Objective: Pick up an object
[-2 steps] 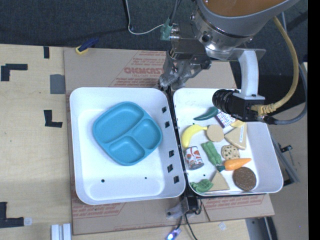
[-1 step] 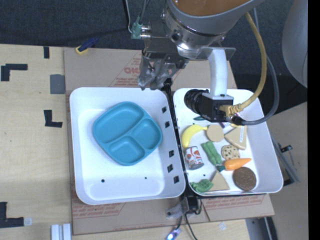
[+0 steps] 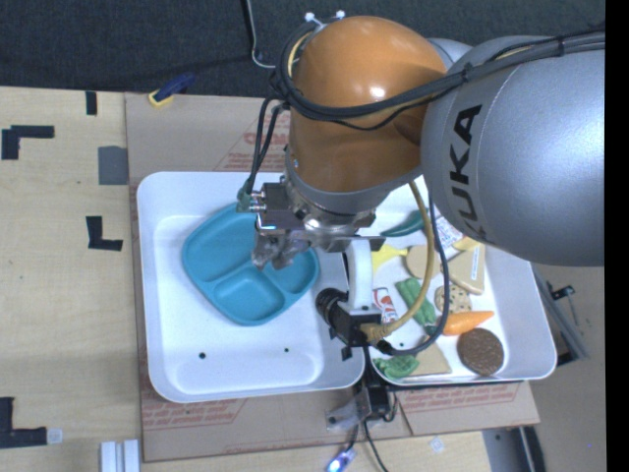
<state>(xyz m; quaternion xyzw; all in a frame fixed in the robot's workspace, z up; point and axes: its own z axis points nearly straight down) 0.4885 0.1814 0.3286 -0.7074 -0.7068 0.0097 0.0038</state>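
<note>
A blue divided tray [image 3: 239, 271] lies tilted in the left white bin [image 3: 177, 362]. My gripper [image 3: 277, 252] hangs from the orange-banded wrist directly over the tray's right part, low against its upper right rim. The wrist and arm hide the tray's far right corner. The right bin [image 3: 526, 357] holds several small items, among them an orange carrot [image 3: 468, 320], a brown round disc [image 3: 482, 350], a green leafy piece [image 3: 398, 366] and a pale cracker [image 3: 462, 281].
The big grey arm covers the upper half of the right bin. Black cables and a white bracket [image 3: 360, 281] hang over the divider between the bins. Cardboard lies under both bins, with wooden bench to the left.
</note>
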